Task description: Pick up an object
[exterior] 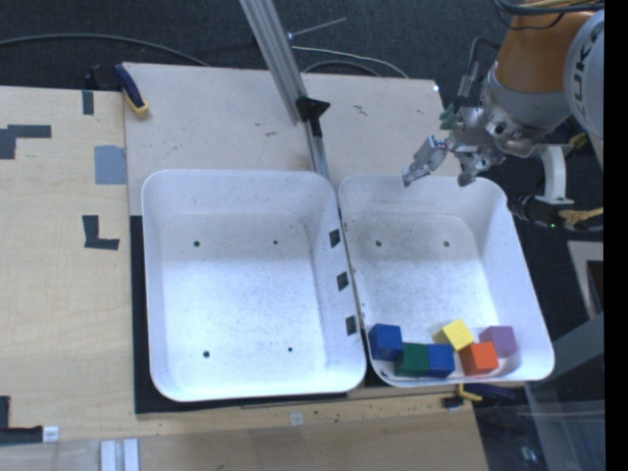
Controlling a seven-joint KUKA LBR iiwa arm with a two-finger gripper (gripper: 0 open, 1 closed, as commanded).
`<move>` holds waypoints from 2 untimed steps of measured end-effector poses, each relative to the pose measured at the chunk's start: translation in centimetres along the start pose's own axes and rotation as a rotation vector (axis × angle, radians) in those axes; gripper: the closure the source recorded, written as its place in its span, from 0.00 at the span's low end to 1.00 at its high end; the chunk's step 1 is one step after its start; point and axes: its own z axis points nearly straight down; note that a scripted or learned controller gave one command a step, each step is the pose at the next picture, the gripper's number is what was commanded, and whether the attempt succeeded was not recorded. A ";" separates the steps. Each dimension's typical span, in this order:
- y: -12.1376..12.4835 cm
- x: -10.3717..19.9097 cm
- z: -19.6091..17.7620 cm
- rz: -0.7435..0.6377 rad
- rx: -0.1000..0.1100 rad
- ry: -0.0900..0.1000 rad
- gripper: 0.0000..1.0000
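End effector [441, 169] spread, holding nothing, above right bin's [520, 263] far rim — blocks [442, 349] well apart.

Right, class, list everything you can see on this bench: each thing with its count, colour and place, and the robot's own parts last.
Shallow white plastic bins: 2, white, side by side on the bench; left bin, right bin.
Blue cubes: 2, blue, near edge of the right bin; one at the left of the cluster, one lower in the middle.
Green cube: 1, green, between the two blue ones.
Yellow cube: 1, yellow, just above the orange one.
Orange cube: 1, orange, right of the lower blue cube.
Purple cube: 1, purple, far right of the cluster.
Metal rail: 1, silver, slanting over the bench top.
Gripper: 1, grey, above the right bin's far rim, holding nothing.
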 end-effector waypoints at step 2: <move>-5.3 2.0 -3.7 0.004 0.007 0.000 0.00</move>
